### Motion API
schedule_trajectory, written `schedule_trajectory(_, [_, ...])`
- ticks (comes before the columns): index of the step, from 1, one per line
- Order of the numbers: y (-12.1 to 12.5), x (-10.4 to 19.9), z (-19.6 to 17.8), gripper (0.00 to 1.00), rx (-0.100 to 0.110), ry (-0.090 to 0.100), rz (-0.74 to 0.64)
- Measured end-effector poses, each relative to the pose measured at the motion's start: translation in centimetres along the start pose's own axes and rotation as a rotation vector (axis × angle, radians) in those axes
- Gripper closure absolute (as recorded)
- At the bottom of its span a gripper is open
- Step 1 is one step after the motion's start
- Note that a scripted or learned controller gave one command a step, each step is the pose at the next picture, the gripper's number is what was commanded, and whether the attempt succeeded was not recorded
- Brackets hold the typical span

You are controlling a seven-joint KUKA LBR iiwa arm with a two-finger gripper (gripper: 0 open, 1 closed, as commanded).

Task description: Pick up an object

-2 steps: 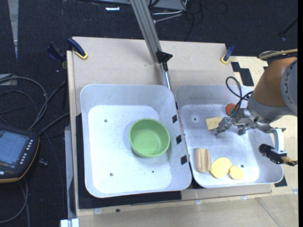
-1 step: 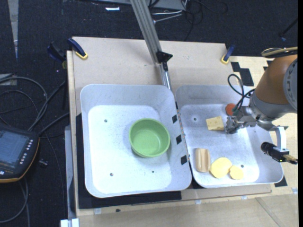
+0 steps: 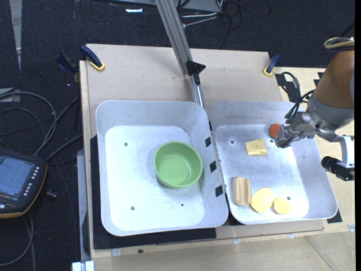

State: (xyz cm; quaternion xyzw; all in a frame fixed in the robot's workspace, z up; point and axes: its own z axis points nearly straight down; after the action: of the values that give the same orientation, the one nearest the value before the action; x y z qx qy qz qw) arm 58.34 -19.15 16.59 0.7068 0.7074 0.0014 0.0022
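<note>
My gripper (image 3: 282,140) hangs over the back right part of the right bin (image 3: 316,174), reaching in from the right. A small orange-red object (image 3: 274,130) lies right beside its tip, partly hidden by it. A yellow cheese-like wedge (image 3: 256,148) lies just left of the gripper on the bin floor. Near the front of that bin lie a tan bread-roll piece (image 3: 241,190), a round yellow disc (image 3: 262,200) and a smaller yellow piece (image 3: 281,206). A green bowl (image 3: 178,164) sits in the middle of the left bin (image 3: 118,151).
The two bins meet at a ridge with black clips (image 3: 213,165). A slanted metal pole (image 3: 177,33) rises from behind the bins. Clamps (image 3: 93,58) hold the bench's back corners. A black fitting (image 3: 337,168) on the arm sticks out over the right bin's right rim.
</note>
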Motion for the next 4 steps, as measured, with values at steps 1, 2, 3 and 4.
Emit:
schedule_trajectory(1, [0.1,0.0,-5.3,1.0,0.0,0.0,0.0])
schedule_trajectory(2, [1.1,4.4,-6.1,1.0,0.004,0.002,-0.003])
schedule_trajectory(3, [0.8,9.6,-5.6,1.0,0.006,0.002,-0.004])
schedule_trajectory(4, [1.6,14.8,-6.8,1.0,0.005,0.002,-0.004])
